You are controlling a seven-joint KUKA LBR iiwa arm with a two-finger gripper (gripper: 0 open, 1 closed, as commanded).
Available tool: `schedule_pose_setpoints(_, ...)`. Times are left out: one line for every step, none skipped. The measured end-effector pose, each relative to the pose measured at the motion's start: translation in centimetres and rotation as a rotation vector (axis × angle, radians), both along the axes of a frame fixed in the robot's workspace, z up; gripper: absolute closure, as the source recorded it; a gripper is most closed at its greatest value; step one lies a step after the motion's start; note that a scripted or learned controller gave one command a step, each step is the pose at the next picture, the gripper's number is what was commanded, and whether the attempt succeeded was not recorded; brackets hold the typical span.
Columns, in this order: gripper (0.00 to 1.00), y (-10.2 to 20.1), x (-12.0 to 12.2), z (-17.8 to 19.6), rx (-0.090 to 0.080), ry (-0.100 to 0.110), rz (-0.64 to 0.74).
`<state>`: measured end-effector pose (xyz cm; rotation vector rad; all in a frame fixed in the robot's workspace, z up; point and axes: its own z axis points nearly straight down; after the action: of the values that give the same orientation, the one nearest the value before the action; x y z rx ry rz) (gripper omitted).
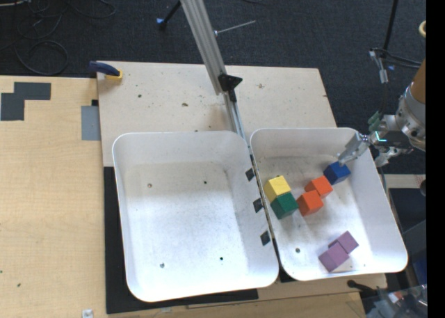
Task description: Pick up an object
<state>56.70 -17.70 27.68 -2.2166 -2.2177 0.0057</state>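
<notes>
A: Notes, working left to right, everything placed off the divider where the two bins meet. Left of it, the left bin, white and shallow. Beyond the divider's far end, a slanted aluminium post rising off the bench board, and far out at the board's left corner a small blue and yellow clamp.

B: And right of the divider?

A: The right bin holds the blocks. Just beside the divider, a yellow cube touching a green cube. Further right, two orange cubes touching each other. Further still, near the far right wall, the blue cube. Toward the near rim, well right of the divider, two purple blocks together.

B: The gripper?

A: The gripper hangs at the far right corner of that bin, tip just above and beside the blue cube. I cannot tell how the jaws stand; the fingers blur into one grey sliver from here. Nothing is visibly held.

B: Which block would you bet on?

A: Blue, as the nearest, and it stands apart from its neighbours. My guess is that it is light and rigid, painted wood or plastic, so no crushing worry, though smooth faces may slip. Take it across two opposite flat sides, square on, not corner to corner. The bin wall close behind leaves little room for the outer finger.
</notes>
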Motion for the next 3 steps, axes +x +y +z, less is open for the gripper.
schedule_pose_setpoints(0.0, 0.0, 0.1, 0.2, -0.001, -0.004, 0.0)
schedule_pose_setpoints(0.0, 0.9, -0.2, -5.6, 0.001, 0.002, -0.002)
schedule_pose_setpoints(0.0, 1.8, -0.1, -11.8, 0.001, 0.003, -0.001)
